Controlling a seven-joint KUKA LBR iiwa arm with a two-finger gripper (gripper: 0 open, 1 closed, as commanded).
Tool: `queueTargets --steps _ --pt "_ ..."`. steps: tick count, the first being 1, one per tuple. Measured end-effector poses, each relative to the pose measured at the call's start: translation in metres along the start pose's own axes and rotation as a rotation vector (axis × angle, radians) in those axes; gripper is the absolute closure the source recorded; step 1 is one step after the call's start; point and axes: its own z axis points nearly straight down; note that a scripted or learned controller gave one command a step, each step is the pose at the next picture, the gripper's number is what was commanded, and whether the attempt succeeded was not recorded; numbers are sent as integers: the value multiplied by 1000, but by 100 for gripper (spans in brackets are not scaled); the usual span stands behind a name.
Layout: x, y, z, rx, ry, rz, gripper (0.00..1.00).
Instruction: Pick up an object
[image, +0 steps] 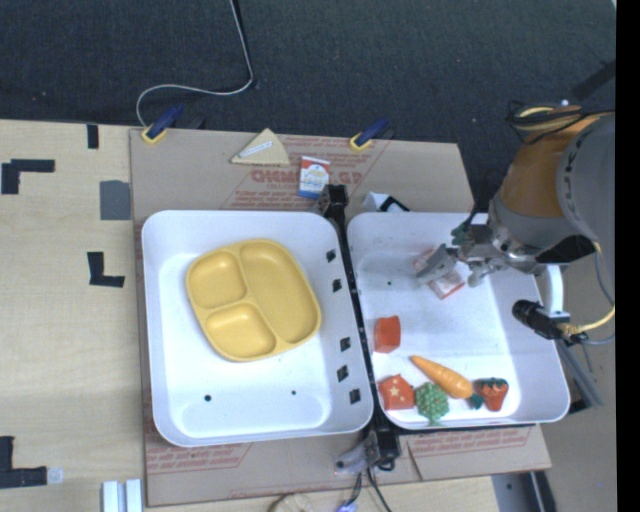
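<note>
While the arm reaches in from three o'clock, gripper (447, 264) over the right bin (520, 350), finger state unclear, small pinkish object (447, 287) beneath.

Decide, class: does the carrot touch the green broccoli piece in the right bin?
Touching. The camera view shows the carrot lying against the broccoli with no white gap between.

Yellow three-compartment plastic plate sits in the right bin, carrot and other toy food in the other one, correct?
Not quite. The camera view shows the yellow three-compartment plastic plate in the left white bin. The orange toy carrot and the other toy food lie in the right white bin, as you meant by the other one.
</note>
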Motion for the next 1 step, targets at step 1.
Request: queueTargets --steps 1 --pt "-17 -1 25 -1 0 0 0"
